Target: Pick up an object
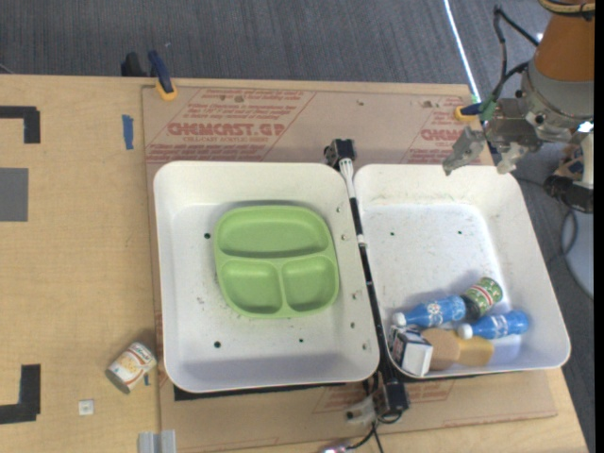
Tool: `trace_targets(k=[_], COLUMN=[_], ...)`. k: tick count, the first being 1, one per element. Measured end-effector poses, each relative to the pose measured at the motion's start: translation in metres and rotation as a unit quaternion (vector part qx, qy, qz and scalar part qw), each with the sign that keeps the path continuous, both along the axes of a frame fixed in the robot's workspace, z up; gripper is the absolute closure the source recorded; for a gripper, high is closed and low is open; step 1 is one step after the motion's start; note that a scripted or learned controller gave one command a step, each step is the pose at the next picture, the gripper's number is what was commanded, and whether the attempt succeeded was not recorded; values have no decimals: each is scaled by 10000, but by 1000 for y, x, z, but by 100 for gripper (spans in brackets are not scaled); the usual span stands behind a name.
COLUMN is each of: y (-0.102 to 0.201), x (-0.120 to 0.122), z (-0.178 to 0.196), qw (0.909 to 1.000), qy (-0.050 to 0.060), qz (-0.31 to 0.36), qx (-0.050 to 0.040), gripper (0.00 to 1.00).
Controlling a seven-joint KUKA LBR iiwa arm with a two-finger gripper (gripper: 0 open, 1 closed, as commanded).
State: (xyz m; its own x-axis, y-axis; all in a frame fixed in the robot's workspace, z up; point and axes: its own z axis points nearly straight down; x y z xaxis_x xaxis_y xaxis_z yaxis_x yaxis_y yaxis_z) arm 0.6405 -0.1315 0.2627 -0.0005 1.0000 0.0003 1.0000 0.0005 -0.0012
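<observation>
We've got the gripper [481, 157] up over the far right corner of the right bin [444, 243], fingers spread apart w/ nothing between them. Down at the near end of that bin sits the pile: 2 blue bottles [434, 311] [498, 326], a small can w/ a green label [485, 295], a tan block [458, 347] and a small dark-and-white box [411, 352], all crowded together, well apart from the gripper. In the left bin [179, 253] we see a green divided plate [276, 259]. A small carton [130, 365] lies on the bench outside, near the left bin's front corner.

Red print, apparently "CHEMCAST GP", runs across the brown board [236, 121] (repeated, cut off, just beside the gripper [481, 149]).
</observation>
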Motion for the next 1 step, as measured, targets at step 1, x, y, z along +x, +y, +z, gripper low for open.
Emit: trace_targets(k=[1], y=[-45], x=[-87], z=[-101], qw=[10000], qy=[2], qz=[-3], qx=[-3], gripper=[0])
